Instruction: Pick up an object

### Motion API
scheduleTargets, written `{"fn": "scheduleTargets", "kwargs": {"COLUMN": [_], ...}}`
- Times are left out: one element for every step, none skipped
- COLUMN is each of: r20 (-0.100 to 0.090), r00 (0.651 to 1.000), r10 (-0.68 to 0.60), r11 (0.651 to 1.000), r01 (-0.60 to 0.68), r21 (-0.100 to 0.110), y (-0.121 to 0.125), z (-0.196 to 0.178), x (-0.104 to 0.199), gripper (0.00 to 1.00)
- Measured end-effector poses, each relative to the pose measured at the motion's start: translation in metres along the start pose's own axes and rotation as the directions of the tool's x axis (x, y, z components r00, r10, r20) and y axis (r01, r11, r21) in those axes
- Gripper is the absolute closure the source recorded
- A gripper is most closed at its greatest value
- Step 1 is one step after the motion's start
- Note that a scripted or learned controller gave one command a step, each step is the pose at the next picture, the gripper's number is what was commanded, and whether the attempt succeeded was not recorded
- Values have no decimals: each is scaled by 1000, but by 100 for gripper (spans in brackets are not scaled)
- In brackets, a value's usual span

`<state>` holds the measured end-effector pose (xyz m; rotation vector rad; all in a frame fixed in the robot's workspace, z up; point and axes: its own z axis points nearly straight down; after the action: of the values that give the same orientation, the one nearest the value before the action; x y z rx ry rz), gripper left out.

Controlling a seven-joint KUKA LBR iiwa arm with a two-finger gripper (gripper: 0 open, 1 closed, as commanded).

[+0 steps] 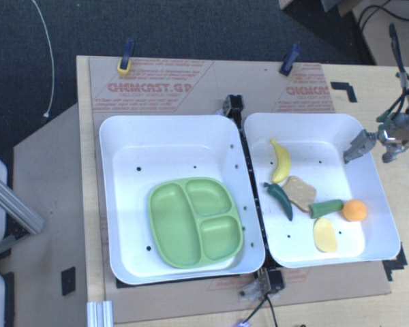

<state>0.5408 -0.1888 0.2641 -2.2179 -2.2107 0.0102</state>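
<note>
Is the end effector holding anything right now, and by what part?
Nothing is held. The end effector sits at the right bin's upper right rim, apart from the food items.

Loose toy foods, all lying flat in the right-hand shallow white bin (378,182).

Curved yellow plastic banana (281,161) nearest the far side, bowed toward the bin's middle. Just below it, flat tan slice of toy bread (300,192), overlapped on its left by dark green curved chilli pepper (281,199) running slantwise toward the near edge. Short green cucumber-like piece (326,208) touching the slice's near right corner, pointing at small round orange fruit (354,210) just beside it. Pale yellow oval lemon-like piece (325,236) closest to the near rim, apart from the rest.
</note>
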Motion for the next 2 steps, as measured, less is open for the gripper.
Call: {"fn": "scheduleTargets", "kwargs": {"r20": [3, 1], "r00": [1000, 1000], "r10": [-3, -3], "r11": [1000, 1000], "r01": [3, 3], "r21": [-12, -7], "y": [2, -3], "z": [-6, 38], "x": [0, 2], "gripper": [0, 0]}}
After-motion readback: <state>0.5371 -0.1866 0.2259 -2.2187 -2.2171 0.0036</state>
